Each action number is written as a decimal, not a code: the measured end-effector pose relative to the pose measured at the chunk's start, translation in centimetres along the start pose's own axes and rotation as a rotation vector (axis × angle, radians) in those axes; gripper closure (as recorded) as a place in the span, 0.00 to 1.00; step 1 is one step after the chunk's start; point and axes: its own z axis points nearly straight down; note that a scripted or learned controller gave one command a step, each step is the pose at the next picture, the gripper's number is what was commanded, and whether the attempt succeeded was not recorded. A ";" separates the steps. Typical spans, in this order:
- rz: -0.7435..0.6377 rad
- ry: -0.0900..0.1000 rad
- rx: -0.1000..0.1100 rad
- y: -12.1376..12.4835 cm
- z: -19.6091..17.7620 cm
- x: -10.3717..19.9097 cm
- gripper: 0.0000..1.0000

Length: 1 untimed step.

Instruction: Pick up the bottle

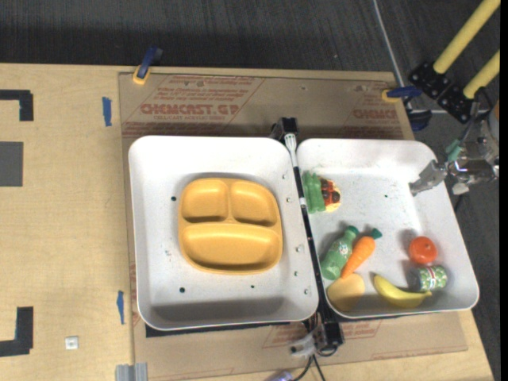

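**Operator:** Where does the bottle sit?

**Inspector:** You will find the green bottle [339, 252] lying in the right bin [373, 159], near that bin's left wall and toward its front. It lies at a slant, touching the carrot [359, 254] on its right. Just in front of it rests a yellow rounded piece [346, 290], and beside that a banana [398, 290].

**Operator:** And the rest of that bin?

**Inspector:** You have a tomato [423, 249] and a small green can [432, 278] at the front right corner, and a green and red item [319, 193] against the left wall, further back. I cannot identify that item.

**Operator:** The gripper?

**Inspector:** Your gripper [429, 178] stands at the right bin's far right edge, well apart from the bottle. Nothing shows between its fingers. Whether they are spread or pressed together, I cannot tell from this view.

**Operator:** The left bin?

**Inspector:** The left bin [159, 213] holds a yellow divided tray [230, 224], sitting flat near its middle.
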 end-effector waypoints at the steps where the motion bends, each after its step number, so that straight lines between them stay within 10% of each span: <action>1: -0.084 0.002 0.002 0.6 10.3 6.0 0.00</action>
